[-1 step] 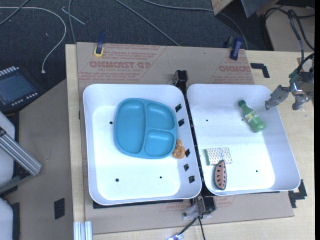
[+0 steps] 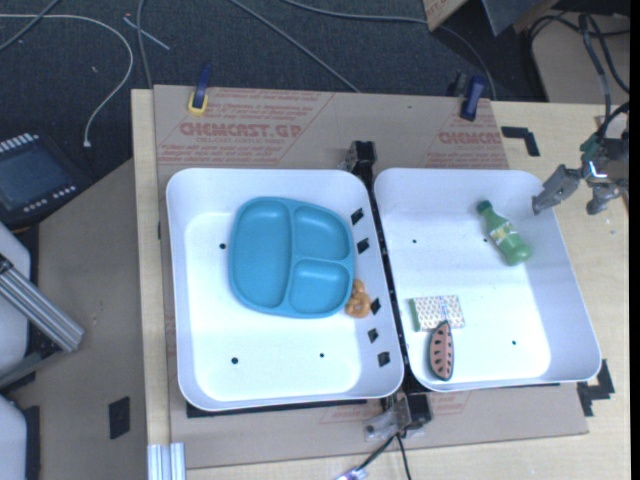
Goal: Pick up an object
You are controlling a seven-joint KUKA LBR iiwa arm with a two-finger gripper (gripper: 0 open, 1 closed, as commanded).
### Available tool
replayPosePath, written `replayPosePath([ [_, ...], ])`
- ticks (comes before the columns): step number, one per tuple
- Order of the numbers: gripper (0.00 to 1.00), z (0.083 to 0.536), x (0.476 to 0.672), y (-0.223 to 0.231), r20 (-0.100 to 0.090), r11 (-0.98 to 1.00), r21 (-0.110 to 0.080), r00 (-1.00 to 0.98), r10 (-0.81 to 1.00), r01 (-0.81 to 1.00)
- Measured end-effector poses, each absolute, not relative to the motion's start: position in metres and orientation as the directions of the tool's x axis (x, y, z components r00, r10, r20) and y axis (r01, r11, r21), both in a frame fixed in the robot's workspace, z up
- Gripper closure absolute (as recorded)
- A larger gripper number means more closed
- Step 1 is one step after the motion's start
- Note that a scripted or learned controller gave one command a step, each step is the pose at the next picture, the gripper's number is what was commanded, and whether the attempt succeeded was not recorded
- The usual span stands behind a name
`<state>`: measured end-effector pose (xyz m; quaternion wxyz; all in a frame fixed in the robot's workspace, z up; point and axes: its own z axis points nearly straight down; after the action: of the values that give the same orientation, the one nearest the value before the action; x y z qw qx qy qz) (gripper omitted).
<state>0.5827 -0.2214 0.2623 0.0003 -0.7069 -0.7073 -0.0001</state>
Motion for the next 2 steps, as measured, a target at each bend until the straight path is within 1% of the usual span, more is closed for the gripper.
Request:
replayPosePath([
  [1, 0.0, 0.2, 0.583, -0.221, 0.002, 0.0, -0.005, 0.0, 1.0, 1.0],
  [2, 0.0, 0.136, 0.58, -0.222, 0.003, 0.0, -0.007, 0.0, 1.0, 1.0],
])
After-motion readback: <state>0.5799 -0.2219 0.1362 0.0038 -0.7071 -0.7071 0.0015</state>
